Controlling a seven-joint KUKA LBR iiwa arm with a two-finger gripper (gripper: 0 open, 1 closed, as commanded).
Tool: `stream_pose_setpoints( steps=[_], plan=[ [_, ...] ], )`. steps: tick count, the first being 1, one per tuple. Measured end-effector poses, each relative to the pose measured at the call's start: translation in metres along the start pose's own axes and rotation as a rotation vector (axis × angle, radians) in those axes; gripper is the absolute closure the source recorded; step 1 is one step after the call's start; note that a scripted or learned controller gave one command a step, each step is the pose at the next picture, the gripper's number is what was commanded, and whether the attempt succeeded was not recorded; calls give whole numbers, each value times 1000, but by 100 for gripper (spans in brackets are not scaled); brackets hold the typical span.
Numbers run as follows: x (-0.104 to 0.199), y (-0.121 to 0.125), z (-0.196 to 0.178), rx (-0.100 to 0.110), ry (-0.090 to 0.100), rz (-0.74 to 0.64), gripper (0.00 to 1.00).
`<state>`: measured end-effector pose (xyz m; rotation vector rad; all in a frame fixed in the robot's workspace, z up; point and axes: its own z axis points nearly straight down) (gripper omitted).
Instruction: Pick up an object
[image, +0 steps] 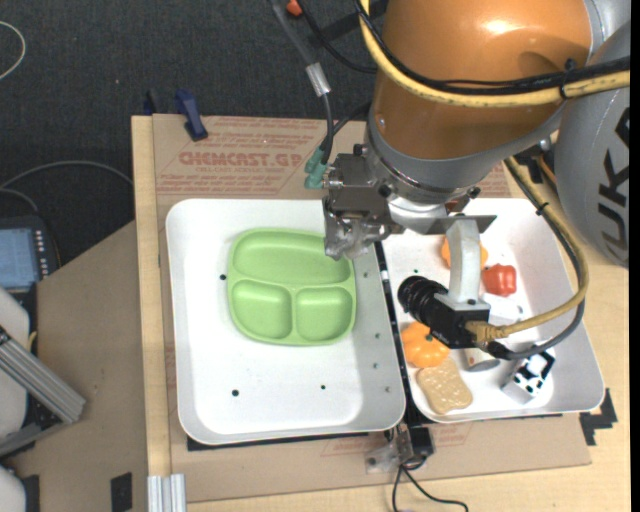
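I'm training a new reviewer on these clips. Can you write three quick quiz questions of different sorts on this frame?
1. True or false: the green divided plate lies in the left bin.
2. Which bin holds the cracker: A left, B right?
3. Fill in: the plate has ___ compartments.

Key: 1 true; 2 B, the right bin; 3 three.

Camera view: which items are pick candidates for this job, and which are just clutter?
Job-relevant:
green divided plate, left bin
cracker, orange piece, red piece, black-and-white cube, right bin
end effector, over the plate's far right edge

Lying about:
blue clip
cardboard sheet
cables
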<state>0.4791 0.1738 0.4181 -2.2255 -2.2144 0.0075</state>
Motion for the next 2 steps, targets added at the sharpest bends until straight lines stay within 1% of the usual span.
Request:
stream_pose_setpoints(
  steps=[1, 2],
  plan=[
    [-29, 61, 51, 0, -1, 0, 100],
    [-17, 29, 80, 2, 1, -6, 100]
  ],
)
